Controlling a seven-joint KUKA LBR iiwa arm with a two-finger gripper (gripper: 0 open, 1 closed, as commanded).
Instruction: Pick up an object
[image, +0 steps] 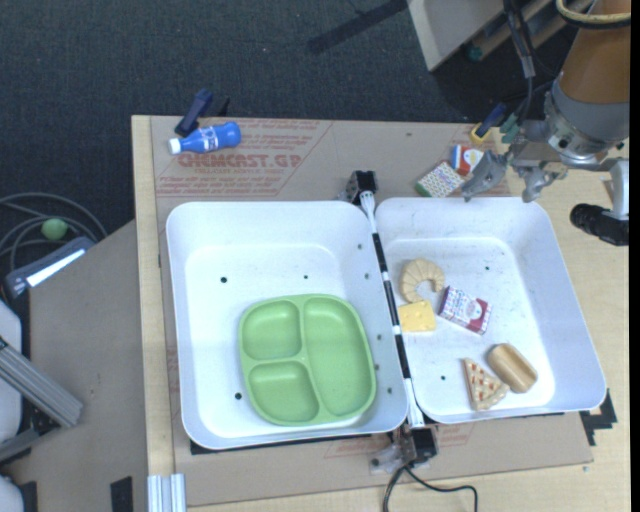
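my gripper (507, 183) hangs spread open and empty over the far rim of the right bin (560, 255), ready to drop onto the croissant (421, 277) below

Lighting even and bright from overhead. Both white bins (560, 262) near overexposed, little surface detail; soft shadows along their inner walls. Green tray (305, 358) shows mild sheen. Dark carpet (120, 60) underexposed. Focus slightly soft throughout; arm (590, 70) blurred at upper right.
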